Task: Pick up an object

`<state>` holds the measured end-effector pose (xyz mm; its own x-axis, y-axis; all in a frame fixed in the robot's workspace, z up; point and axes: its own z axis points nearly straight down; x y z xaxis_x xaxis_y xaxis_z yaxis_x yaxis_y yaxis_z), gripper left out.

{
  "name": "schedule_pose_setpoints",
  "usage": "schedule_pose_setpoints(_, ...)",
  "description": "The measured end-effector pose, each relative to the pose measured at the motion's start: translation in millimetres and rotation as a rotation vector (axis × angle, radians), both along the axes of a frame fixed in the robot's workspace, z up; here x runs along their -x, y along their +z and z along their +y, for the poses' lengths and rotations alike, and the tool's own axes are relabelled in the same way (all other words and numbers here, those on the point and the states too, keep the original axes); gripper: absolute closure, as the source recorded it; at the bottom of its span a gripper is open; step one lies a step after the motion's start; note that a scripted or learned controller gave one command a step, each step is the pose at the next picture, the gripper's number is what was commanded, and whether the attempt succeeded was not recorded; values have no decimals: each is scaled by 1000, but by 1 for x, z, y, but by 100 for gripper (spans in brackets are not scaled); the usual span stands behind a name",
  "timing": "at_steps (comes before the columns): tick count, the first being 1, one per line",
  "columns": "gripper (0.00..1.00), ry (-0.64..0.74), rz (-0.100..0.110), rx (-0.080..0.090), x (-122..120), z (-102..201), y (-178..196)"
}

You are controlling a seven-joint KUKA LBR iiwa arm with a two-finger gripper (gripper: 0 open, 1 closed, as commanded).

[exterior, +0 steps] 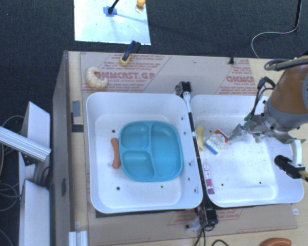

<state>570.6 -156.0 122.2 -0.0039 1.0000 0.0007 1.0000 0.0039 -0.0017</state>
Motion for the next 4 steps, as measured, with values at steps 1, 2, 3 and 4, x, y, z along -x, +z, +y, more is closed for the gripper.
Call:
schedule_pose_setpoints(1,0,2,-7,-1,-42,102,63)
schedule_pose_setpoints(2,0,-3,-1,1,-39,65,-10)
schedule_pose_setpoints(3,0,-3,-2,1,-18,48,-38)
schedule_pose_setpoints(4,100,-1,-4,1,-19,49,-27)
